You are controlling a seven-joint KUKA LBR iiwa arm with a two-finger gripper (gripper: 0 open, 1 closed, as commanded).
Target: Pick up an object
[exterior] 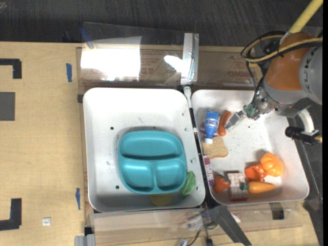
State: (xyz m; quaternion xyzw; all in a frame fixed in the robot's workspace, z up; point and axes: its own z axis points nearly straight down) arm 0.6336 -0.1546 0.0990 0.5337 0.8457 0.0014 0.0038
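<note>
Overhead, the gripper [237, 119] is seen in the right bin [287, 137].
Its state cannot be told; a blue bottle [211, 124] lies at its nine o'clock.

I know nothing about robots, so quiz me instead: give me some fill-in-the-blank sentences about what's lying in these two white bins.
1. The teal divided plastic tray lies in the ____ bin.
2. The tray has ____ compartments.
3. The blue and white bottle lies in the ____ bin, near the end effector.
4. The toy carrot in the right bin is coloured ____.

Missing words: left; three; right; orange
</note>
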